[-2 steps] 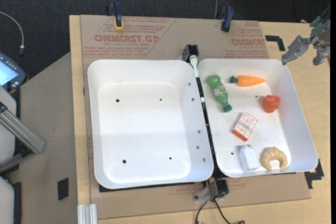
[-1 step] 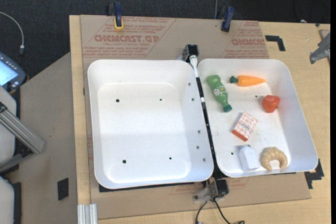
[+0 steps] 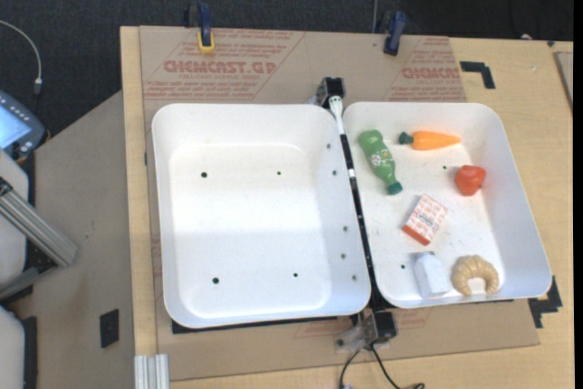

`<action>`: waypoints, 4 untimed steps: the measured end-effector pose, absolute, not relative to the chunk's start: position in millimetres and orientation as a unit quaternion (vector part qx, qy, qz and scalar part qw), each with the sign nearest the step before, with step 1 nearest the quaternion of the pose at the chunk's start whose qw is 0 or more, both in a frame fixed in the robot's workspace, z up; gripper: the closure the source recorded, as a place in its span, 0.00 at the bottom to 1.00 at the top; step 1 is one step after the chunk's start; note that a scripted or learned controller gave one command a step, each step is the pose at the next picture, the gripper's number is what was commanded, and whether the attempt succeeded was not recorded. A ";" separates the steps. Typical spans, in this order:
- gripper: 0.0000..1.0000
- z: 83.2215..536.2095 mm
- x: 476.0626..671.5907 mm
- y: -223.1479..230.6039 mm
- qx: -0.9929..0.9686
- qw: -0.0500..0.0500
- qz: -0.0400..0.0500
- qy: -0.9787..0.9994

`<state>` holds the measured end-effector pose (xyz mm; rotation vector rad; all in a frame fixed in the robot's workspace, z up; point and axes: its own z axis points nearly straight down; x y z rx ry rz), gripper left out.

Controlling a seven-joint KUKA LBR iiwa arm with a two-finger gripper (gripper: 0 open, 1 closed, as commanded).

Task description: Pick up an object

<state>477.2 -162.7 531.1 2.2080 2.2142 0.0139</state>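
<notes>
The right bin holds several small objects. A green bottle lies near its left wall, pointing toward the front. An orange carrot lies at the back. A red pepper-like piece sits to the right. A red and white packet lies in the middle. At the front sit a pale grey-white block and a tan croissant, side by side and close together.
The left bin stands beside the right one, their rims meeting along a black strip. Both rest on a cardboard sheet held by two blue clamps at the back edge. Cables run at the front.
</notes>
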 end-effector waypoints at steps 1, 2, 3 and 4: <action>0.00 536.6 480.3 -73.6 0.703 0.002 0.002 0.711; 0.00 407.3 529.4 12.2 0.704 -0.005 -0.004 0.711; 0.00 544.0 477.9 3.0 0.707 0.006 0.007 0.707; 0.00 347.8 477.3 64.6 0.706 -0.006 -0.007 0.709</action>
